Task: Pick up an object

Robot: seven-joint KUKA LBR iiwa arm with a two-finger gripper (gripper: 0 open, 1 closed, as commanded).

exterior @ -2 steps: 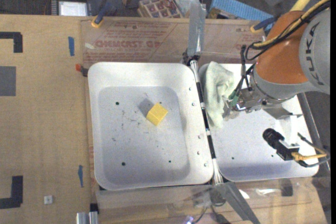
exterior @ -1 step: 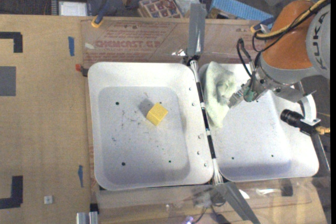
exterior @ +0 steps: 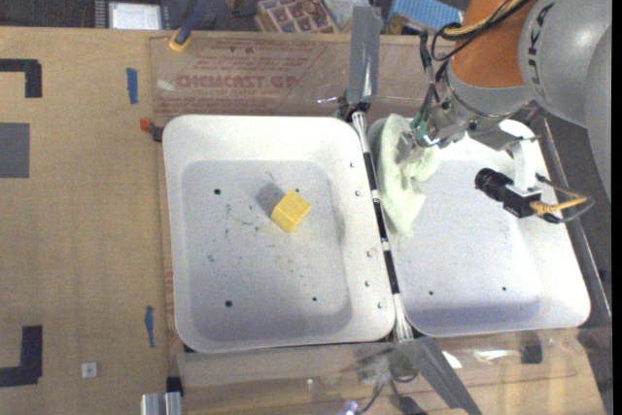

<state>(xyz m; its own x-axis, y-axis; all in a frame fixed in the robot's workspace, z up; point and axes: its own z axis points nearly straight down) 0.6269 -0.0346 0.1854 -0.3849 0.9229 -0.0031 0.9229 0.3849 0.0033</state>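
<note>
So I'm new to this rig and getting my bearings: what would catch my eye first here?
The yellow block, alone in the middle of the left bin. Then the grey and orange arm reaching from the right, its pincer down at a pale crumpled cloth by the right bin's left wall.

Single fixed camera: we look down at a slant on both shallow white plastic bins [exterior: 194, 146], arm [exterior: 544, 24] entering from right.
</note>
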